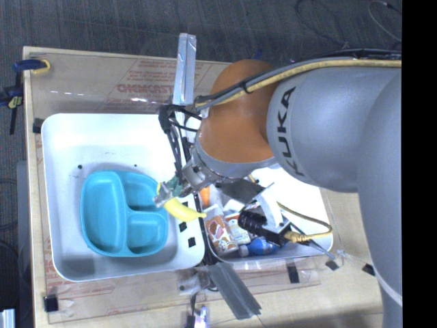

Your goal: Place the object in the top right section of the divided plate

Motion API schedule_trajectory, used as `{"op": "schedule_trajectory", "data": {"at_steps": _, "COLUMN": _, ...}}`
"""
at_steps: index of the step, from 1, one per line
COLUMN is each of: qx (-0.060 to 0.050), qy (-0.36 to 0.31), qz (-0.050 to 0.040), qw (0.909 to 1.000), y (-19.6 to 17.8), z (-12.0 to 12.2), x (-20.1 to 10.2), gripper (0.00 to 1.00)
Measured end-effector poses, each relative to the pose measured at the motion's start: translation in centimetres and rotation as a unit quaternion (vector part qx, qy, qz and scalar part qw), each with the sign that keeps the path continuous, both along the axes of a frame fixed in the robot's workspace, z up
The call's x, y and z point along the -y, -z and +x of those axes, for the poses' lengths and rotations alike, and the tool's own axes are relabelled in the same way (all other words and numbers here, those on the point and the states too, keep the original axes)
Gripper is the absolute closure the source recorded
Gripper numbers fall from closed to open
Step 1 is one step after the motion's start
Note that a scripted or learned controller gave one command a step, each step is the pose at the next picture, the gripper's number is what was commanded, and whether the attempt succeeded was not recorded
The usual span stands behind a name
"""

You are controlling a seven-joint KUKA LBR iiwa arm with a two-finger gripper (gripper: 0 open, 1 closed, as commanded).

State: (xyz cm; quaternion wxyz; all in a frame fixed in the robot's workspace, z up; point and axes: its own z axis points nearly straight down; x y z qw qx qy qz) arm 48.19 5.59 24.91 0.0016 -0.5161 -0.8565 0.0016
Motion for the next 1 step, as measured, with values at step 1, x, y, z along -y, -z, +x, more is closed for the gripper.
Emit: {"op": "schedule_trajectory", "data": {"at_steps": 1, "qx": 0.000, "qy": 0.000, "qz": 0.0001, "qw": 1.0000, "y": -0.01, "z": 0.01, "x": 0.00, "gripper": 0.00}}
